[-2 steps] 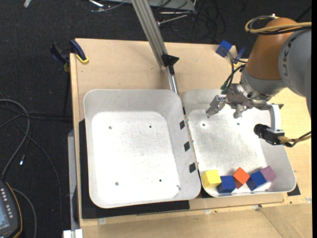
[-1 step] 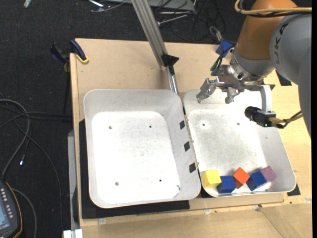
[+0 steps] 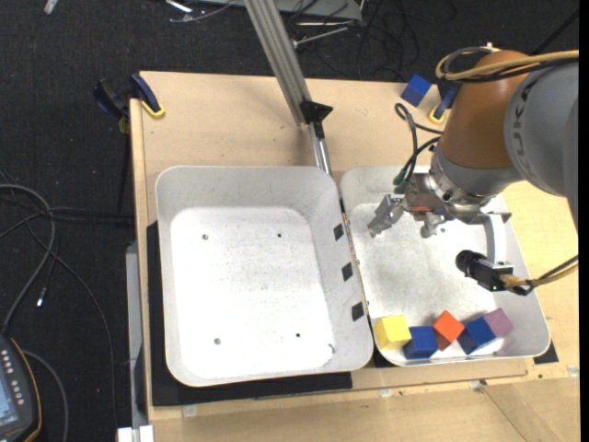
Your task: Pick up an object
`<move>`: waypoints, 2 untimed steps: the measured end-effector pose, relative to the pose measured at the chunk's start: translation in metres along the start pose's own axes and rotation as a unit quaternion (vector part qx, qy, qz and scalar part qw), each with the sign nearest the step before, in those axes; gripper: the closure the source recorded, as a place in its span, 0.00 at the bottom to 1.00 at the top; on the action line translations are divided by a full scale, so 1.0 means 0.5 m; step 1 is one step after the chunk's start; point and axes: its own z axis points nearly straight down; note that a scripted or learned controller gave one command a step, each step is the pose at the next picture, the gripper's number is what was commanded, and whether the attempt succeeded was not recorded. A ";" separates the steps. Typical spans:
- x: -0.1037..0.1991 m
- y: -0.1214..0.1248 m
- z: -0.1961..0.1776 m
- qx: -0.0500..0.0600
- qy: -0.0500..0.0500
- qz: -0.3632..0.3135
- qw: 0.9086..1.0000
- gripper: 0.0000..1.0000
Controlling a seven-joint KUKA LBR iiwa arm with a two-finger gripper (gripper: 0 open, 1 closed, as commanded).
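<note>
A pale wooden worktop (image 3: 230, 109) carries two shallow white plastic bins side by side. The left bin (image 3: 175, 247) has a speckled bare floor and sits flush against its neighbour along a shared middle edge, likely so things can be carried across from one to the other.

In the right bin (image 3: 405, 274), a row of small blocks lies crowded against the near wall. From left to right they are a yellow cube (image 3: 393, 330), a dark blue cube (image 3: 421, 341), an orange cube (image 3: 448, 326), a second blue block (image 3: 476, 335) and a pale purple block (image 3: 498, 322), each touching or just beside the next. Any one of them could serve as the object to pick up.

Above the far half of that bin hangs the grey two-finger gripper (image 3: 409, 221), reaching in from the right on a grey arm with an orange band (image 3: 483, 109). The fingers look spread apart with nothing between them. The gripper is well apart from the blocks — by my judgement it must travel toward the near wall and descend before any grasp.
</note>
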 end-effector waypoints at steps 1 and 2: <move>0.062 -0.109 -0.004 -0.002 0.001 -0.003 1.000 0.00; 0.059 -0.104 -0.025 -0.005 0.000 -0.001 1.000 1.00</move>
